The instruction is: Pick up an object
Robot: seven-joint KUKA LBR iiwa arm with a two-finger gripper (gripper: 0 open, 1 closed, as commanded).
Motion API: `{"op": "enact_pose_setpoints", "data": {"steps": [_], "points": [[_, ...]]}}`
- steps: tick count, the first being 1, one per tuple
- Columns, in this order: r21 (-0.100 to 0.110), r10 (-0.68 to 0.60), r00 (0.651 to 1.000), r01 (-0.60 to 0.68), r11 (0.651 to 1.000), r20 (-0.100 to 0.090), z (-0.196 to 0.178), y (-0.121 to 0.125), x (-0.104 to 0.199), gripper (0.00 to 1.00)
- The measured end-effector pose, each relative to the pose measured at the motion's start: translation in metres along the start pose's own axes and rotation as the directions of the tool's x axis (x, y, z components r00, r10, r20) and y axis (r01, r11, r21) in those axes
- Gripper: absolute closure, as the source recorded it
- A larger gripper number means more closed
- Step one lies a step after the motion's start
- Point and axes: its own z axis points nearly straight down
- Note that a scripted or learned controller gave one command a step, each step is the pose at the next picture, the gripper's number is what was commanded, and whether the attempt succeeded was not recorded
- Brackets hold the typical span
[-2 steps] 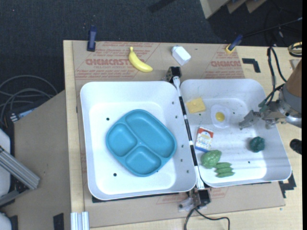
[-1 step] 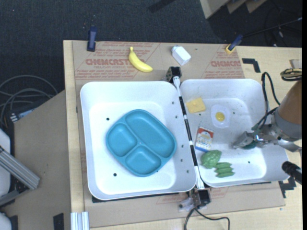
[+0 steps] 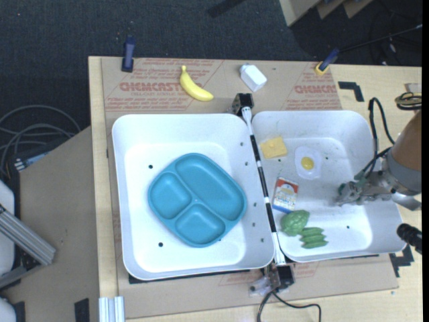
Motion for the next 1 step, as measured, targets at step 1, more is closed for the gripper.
{"op": "enact_pose_setpoints", "data": {"steps": [1], "points": [[-0.002,-0.004,1.0,0.004,1.0,-0.001,-0.0466,0.0843,0.0548,1.0]]}}
